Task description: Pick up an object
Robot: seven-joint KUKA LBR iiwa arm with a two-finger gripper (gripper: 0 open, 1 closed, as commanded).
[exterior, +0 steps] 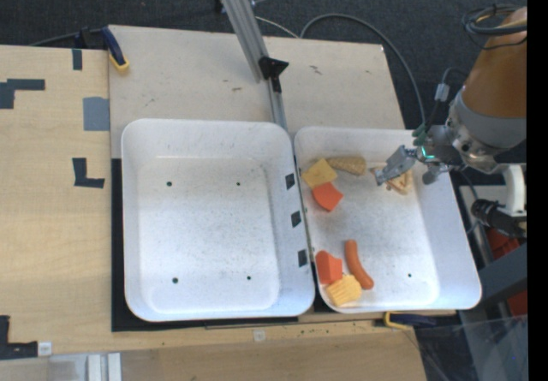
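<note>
**Gripper position over right bin, upper right of frame**

Pale wooden bench surface (51, 199) carries two shallow white bins side by side. The left bin (137, 225) occupies the centre-left of the frame. The right bin (454, 268) holds the objects: a yellow block (319, 172) touching an orange block (327, 196), a tan piece (348, 165) just beside the yellow block, an orange sausage-shaped item (359, 264), a second orange block (329, 267) and a ridged yellow piece (345, 290) at the lower edge.

The gripper (396, 172) sits over the bin's upper right area. A small tan object (398, 186) lies directly at its tip; contact cannot be confirmed. Whether the gripper is open or closed cannot be determined.
</note>
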